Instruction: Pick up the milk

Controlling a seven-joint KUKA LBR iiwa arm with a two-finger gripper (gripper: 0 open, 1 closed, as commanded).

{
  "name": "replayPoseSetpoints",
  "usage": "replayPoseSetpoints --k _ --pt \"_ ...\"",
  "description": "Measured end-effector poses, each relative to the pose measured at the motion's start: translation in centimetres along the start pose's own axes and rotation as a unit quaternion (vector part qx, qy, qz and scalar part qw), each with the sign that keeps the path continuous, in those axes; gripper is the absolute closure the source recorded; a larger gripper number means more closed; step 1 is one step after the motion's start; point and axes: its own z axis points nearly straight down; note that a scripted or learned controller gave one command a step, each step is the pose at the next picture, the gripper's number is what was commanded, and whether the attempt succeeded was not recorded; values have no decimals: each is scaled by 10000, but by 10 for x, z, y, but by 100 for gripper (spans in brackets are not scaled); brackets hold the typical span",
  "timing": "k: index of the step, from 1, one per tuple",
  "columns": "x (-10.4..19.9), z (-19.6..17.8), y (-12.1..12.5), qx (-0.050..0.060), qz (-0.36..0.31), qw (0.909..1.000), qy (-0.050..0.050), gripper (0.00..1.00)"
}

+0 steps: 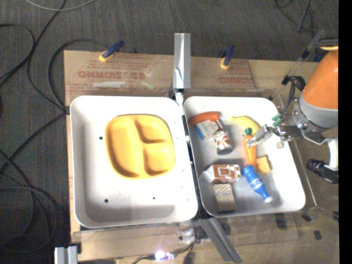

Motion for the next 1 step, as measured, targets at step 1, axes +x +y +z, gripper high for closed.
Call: replayPoseSetpoints --k 1 --pt "40 84 -24 -103 -802 9967 -37 0"
